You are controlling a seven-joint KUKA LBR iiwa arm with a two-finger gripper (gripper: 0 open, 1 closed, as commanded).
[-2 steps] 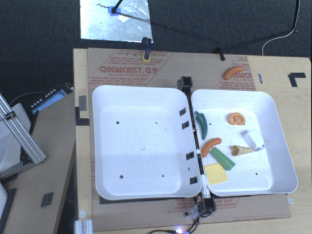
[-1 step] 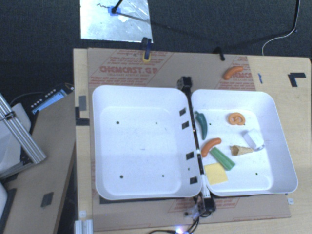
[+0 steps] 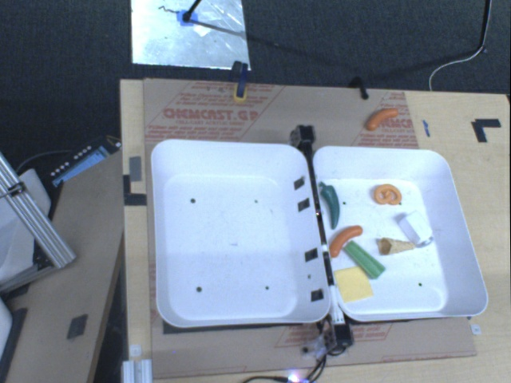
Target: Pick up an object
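Right bin [image 3: 459, 238] holds sausage [image 3: 345, 239], yellow block [image 3: 352, 284] — pincer's state: cannot tell.

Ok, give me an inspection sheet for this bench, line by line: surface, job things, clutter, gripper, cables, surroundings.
Surface: brown board bearing two white bins side by side, left bin and right bin.
Job's things: all in the right bin: dark green pepper, orange spiral, orange sausage, green block, yellow square, cone, white piece.
Clutter: second orange sausage on the board behind the right bin; yellow and blue clamp at the board's back edge.
Gripper: nothing seen.
Cables: white cable on the floor at back right; wires at the board's front edge.
Surroundings: dark carpet, silver sheet, metal frame at left.
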